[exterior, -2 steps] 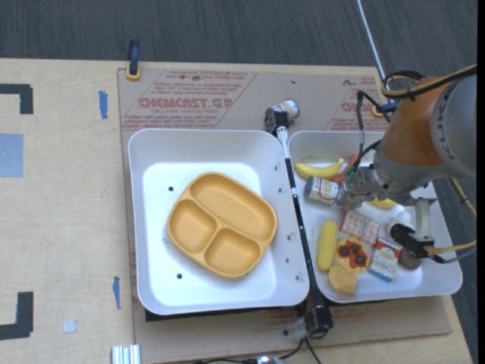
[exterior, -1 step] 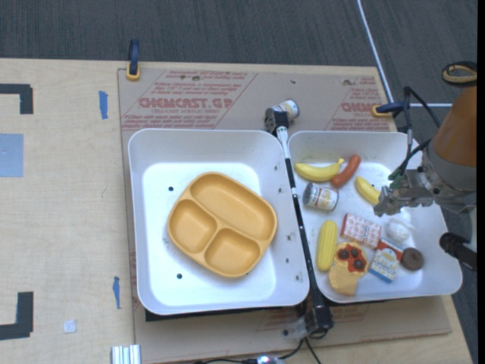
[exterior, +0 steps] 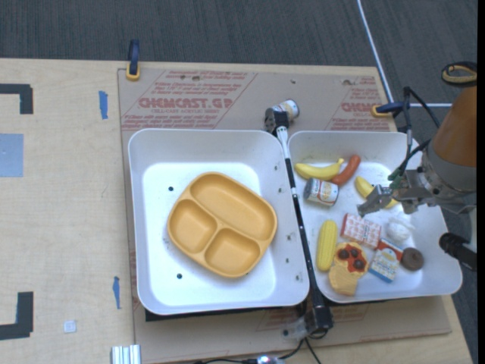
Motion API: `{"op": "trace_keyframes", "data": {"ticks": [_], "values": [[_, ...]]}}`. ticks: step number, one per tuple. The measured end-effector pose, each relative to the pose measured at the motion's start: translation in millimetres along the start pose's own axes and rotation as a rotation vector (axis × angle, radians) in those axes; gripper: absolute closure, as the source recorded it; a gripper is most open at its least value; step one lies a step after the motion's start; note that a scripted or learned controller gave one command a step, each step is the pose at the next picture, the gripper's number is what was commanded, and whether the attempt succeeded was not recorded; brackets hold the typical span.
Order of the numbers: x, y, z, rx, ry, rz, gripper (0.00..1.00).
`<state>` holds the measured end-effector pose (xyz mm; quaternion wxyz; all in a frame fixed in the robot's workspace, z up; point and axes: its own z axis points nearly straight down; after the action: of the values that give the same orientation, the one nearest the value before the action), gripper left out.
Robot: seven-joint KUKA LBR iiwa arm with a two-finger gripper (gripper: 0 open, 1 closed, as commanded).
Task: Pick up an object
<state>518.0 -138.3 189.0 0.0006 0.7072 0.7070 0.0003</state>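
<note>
The right bin holds several toy foods: a banana, a red sausage, a small can, a corn cob, a pizza slice, a striped packet, a white lump, a brown doughnut and a small carton. A second yellow piece lies by the gripper. My gripper hangs over the right bin's middle, fingers pointing left, just above the striped packet. Nothing shows between them.
The left bin holds a yellow three-section plate. A black divider bar runs between the bins. Blue clamps hold the cardboard sheet. A white cable crosses the top right.
</note>
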Motion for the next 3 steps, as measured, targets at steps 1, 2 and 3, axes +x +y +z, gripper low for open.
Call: {"op": "trace_keyframes", "data": {"ticks": [1, 2, 3], "values": [[11, 3, 100, -0.009, -0.004, 0.001, 0.00], [37, -6, 98, -0.021, -0.014, 0.005, 0.00], [39, -13, 98, -0.027, -0.017, 0.006, 0.00]]}}
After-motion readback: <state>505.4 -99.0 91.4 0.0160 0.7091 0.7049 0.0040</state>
